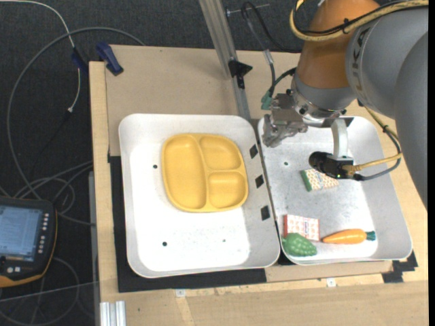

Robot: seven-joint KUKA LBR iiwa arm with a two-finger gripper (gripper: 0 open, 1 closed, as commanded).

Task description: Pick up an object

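Observation:
My gripper (274, 134) hangs over the far left corner of the right bin (387, 202), below the orange wrist band. Nothing shows between its fingers. In that bin lie a small pale patterned block (319, 179) near the middle, a red-and-white packet (301, 226) at the front left, a green leafy toy (299, 245) just in front of the packet, and an orange carrot (346, 236) at the front. The patterned block lies closest to the gripper, a little to its front right. A black part on the arm (331, 164) hangs just above that block.
The left bin (139, 202) holds a yellow divided plate (204, 171). A slanted metal post (221, 39) rises behind the bins, close to the gripper. Cables trail from the wrist over the right bin. A handheld screen (24, 240) sits off the bench at left.

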